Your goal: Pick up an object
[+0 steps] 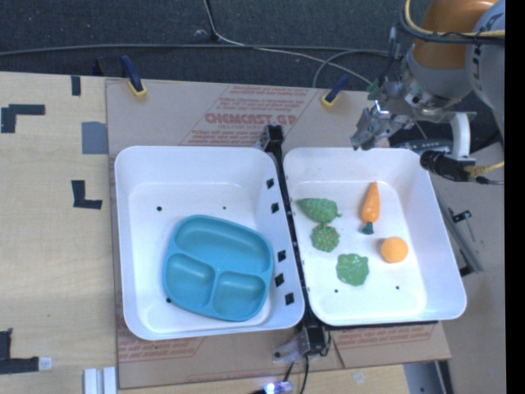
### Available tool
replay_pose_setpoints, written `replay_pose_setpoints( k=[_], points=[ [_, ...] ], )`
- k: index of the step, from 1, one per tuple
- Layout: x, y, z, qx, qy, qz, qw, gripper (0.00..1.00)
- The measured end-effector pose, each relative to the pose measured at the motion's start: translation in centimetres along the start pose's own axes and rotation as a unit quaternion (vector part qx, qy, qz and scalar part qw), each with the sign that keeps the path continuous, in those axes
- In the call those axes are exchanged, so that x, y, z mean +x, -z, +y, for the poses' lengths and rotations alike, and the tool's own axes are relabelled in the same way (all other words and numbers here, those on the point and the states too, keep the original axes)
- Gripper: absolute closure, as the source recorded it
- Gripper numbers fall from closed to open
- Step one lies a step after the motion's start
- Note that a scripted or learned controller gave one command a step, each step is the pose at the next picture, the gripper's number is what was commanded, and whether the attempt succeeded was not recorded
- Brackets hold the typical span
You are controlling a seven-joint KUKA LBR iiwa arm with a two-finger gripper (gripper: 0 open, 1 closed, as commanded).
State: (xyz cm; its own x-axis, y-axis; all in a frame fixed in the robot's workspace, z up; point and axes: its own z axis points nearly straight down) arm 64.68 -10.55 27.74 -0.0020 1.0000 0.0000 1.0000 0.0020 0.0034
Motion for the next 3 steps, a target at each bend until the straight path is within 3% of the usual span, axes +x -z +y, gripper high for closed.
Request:
replay_pose_setpoints(
  k=[2,3],
  points=[
    [11.8,-2.7,-1.0,0.003,0.002,0.0,1.0,1.0],
    [16.9,-3.4,0.4,0.002,0.001,0.0,1.0,1.0]
  ],
)
